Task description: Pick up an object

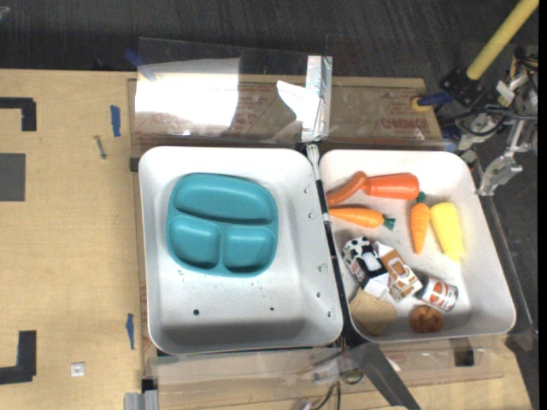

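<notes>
The right bin (483, 280) holds several toy foods. A large orange carrot (393, 184) lies at its back beside a smaller orange piece (346, 188). Another carrot with a green tip (357, 217) lies below them. An upright carrot (419, 226) stands next to a yellow corn-like piece (448, 229). Toward the front are a black-and-white patterned item (363, 256), a small carton (400, 276), a little can (440, 295), a tan flat piece (373, 312) and a brown round piece (426, 319). In the left bin (239, 310) rests a teal divided plate (222, 223).
A clear plastic sheet with a taped upright strip (316, 92) stands behind the bins. A yellow pole (511, 26) and tangled cables with metal fittings (500, 114) sit at the upper right. Cardboard-covered bench (60, 229) stretches to the left.
</notes>
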Robot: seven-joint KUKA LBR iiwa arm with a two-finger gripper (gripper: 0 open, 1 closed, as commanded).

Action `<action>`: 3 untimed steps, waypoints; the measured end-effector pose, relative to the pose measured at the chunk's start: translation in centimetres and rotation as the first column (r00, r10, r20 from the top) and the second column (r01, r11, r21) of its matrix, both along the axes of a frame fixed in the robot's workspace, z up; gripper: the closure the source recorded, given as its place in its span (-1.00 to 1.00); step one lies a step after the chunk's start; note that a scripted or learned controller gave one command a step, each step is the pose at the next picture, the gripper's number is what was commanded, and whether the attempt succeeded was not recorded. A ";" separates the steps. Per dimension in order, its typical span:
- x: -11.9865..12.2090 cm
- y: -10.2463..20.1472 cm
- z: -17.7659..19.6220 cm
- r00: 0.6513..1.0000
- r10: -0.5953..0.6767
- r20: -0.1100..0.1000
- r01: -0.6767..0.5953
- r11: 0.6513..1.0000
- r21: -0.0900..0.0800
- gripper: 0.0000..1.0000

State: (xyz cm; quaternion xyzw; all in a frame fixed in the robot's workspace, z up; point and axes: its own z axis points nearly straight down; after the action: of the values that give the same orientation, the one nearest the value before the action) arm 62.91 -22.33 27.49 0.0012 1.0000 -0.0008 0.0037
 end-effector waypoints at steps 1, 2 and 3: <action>-7.4 0.1 -13.6 0.980 -0.198 -0.013 0.198 0.980 0.003 -1.00; -5.6 0.4 -18.7 0.983 -0.184 0.001 0.184 0.983 0.005 -1.00; -6.6 7.3 -18.6 0.957 -0.290 0.003 0.290 0.957 0.004 -1.00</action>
State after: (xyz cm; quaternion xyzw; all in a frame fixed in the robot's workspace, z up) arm 56.36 -15.03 8.90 0.1479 0.9890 0.0006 0.0054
